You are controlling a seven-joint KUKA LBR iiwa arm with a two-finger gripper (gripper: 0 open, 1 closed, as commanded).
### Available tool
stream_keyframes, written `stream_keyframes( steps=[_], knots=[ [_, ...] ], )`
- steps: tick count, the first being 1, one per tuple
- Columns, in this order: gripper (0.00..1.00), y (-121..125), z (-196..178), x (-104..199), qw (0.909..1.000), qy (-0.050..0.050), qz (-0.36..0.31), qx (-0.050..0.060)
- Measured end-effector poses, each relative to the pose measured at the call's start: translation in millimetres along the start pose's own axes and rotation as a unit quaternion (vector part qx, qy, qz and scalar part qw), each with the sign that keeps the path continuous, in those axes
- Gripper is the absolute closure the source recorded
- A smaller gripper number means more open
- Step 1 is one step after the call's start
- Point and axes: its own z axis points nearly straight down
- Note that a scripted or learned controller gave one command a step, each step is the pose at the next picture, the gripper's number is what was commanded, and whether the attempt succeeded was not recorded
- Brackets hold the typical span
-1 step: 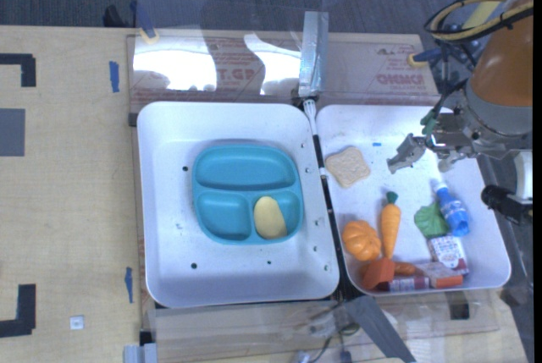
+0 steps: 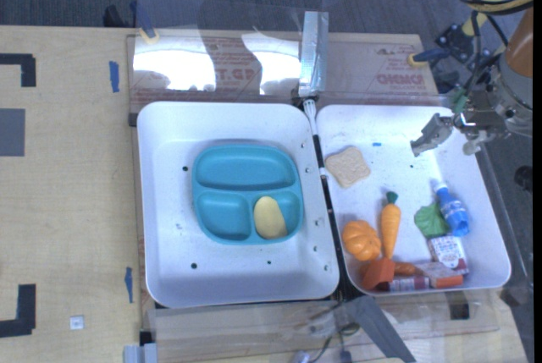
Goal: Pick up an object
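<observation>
The gripper [image 2: 447, 133], its finger state impossible to tell, was seen above the right bin [image 2: 500, 268]'s upper edge, the upright blue bottle [image 2: 451, 210] lying just below it.

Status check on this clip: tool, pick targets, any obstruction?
Tool above right bin's upper right, nothing between fingers. Carrot, bottle, cracker untouched. Path unobstructed.

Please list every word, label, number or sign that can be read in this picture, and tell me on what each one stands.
None can be read.
Brown cardboard sheet behind the white bins: red print, upside down and blurred.
Small red-and-white packet: label too small.
Blue plastic bottle: label too small.
Red tube: marking too small.
</observation>
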Motion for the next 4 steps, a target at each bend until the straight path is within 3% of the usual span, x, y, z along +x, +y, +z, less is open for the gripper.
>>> stream_keyframes(
  steps=[1, 2, 3, 4],
  knots=[
    [0.0, 7, 63, 11, 0.9999, 0.001, -0.008, 0.007],
    [0.0, -7, 206, -6, 0.9994, 0.0, -0.034, 0.0],
    [1.0, -6, 195, -7, 0.9995, -0.001, -0.033, -0.003],
    [1.0, 6, 106, 77, 0.9999, 0.002, -0.01, -0.001]
  ],
)
